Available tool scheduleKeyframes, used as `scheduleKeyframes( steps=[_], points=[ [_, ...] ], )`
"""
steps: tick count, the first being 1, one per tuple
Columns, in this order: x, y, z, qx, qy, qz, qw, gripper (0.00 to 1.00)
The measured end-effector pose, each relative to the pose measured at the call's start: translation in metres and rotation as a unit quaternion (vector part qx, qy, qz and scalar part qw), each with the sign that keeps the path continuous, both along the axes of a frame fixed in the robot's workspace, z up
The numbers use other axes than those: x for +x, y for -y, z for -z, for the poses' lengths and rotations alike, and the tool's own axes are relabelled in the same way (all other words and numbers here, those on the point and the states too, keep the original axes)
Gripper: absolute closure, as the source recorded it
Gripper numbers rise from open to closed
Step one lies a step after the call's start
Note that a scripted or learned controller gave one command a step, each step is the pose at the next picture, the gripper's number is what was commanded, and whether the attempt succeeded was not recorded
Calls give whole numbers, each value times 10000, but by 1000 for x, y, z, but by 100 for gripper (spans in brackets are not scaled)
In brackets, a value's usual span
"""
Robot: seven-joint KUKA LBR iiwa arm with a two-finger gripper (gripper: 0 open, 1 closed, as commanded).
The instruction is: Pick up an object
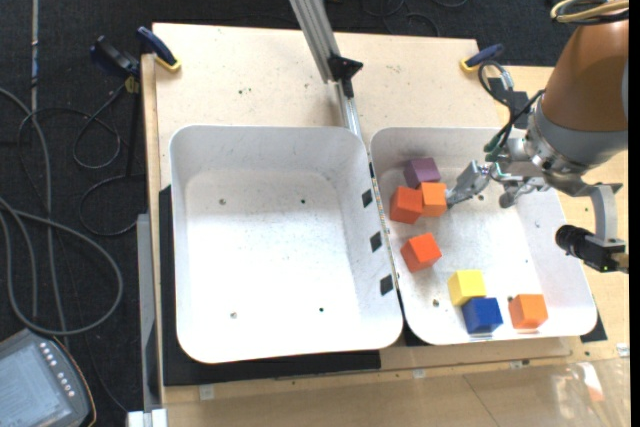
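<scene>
Your gripper (487,185), fingers spread and holding nothing, hangs just right of the small orange block (434,197) in the right bin (580,310).

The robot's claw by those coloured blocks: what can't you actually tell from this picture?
- Gripper: too small in the camera view to tell whether it touches the small orange cube.
- Purple cube: its lower part is hidden behind that cube.
- Arm: cut off by the right edge.
</scene>
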State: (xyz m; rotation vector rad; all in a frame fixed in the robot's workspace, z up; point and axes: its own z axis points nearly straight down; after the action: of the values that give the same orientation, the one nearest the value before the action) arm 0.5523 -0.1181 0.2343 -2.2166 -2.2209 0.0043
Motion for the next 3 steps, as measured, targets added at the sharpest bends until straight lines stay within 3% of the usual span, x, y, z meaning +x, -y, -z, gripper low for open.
scheduleKeyframes(
  steps=[1,2,3],
  points=[
    [1,0,-2,-4,22,11,10000,0],
    [-5,0,61,2,-12,18,10000,0],
    [3,-5,117,17,63,15,10000,0]
  ],
)
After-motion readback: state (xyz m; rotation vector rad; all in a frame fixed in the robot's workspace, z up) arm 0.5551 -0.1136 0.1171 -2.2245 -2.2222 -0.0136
